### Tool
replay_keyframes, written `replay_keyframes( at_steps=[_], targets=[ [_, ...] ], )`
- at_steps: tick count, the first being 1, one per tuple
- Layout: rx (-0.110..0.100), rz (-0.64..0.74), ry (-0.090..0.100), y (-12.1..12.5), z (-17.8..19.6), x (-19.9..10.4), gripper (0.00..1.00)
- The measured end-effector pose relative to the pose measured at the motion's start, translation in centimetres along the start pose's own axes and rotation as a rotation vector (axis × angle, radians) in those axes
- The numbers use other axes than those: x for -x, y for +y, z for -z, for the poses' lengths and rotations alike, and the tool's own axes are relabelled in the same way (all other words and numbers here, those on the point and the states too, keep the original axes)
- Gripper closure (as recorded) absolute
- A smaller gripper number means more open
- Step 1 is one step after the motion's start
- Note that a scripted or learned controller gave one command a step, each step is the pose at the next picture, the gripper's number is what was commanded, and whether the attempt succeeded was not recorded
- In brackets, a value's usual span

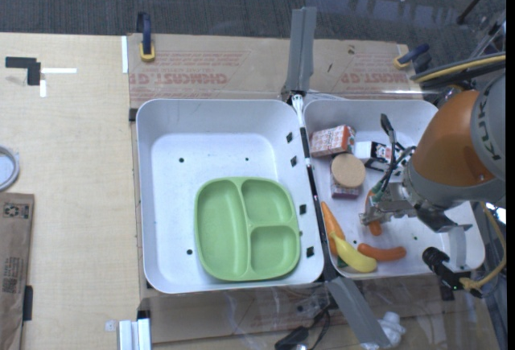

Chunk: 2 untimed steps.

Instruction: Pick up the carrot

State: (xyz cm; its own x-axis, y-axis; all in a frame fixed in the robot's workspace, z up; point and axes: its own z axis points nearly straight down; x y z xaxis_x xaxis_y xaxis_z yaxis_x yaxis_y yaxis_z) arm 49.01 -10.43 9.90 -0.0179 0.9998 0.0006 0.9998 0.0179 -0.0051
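Observation:
The carrot [329, 220] is a slim orange piece lying along the left wall of the right bin [418, 110], pointing toward the near corner. Its lower end touches a yellow banana [355, 258]. My gripper [375, 214] hangs low over the middle of the right bin, about a hand's width to the right of the carrot and apart from it. A small orange bit shows right at the gripper's tip, and I cannot make out what it is. The grey arm with its orange band [452, 149] covers the bin's right side.
A red-orange sausage-like piece [383, 252] lies near the front wall, just below the gripper. A red and white carton [332, 139], a brown round disc [348, 171] and a small black and white item [378, 152] sit at the back. The left bin [161, 179] holds a green divided plate [248, 228].

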Motion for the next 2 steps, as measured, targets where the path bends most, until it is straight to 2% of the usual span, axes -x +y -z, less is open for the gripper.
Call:
replay_keyframes(
  at_steps=[1, 2],
  targets=[
    [0.002, -0.093, -0.001, -1.2, 9.1, -8.4, 1.00],
    [0.000, 0.181, -0.002, -1.1, 9.1, -15.1, 1.00]
  ],
)
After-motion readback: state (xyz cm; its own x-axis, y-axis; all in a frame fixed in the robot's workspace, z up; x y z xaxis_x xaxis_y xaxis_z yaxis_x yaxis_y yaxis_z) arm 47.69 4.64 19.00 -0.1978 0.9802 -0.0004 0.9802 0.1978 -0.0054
